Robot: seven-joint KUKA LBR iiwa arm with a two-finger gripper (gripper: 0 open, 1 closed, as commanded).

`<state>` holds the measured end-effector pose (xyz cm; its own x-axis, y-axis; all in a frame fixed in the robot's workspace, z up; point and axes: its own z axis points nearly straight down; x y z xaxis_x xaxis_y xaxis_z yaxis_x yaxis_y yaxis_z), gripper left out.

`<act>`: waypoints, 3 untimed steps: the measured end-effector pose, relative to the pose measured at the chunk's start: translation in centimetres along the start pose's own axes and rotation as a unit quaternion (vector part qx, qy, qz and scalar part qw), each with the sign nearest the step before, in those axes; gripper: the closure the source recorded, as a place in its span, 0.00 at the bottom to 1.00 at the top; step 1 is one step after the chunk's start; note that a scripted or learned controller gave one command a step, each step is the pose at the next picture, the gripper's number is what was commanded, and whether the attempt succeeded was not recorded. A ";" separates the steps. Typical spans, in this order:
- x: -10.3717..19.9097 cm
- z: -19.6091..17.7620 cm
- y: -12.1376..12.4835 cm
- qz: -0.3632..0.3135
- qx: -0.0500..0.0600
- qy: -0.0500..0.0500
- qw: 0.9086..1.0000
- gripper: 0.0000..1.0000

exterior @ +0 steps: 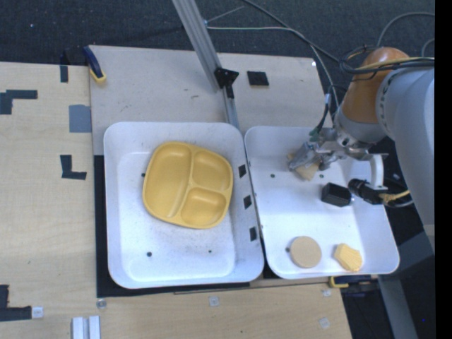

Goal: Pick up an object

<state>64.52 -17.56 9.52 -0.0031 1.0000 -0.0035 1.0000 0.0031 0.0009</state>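
Observation:
My gripper (305, 158) is down in the upper left part of the right bin (367, 232). A small tan object (306, 171) lies right at its tip, partly covered by it. Whether the object is touched or held is not visible. A black block (336, 194) rests a little below and to the right of the gripper. Near the bin's front edge lie a round tan disc (306, 251) and a yellow chunk (348, 257).
The left bin (127, 260) holds a yellow divided plate (188, 184). A metal pole (201, 41) slants down to the gap between the bins. Cables trail from the arm's wrist (367, 94) over the right bin's right rim.

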 end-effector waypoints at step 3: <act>-0.1 -16.9 1.2 0.001 -0.002 0.001 1.000 1.00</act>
<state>65.68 -17.64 26.39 -0.0018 1.0000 -0.0011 1.0000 0.0018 0.0039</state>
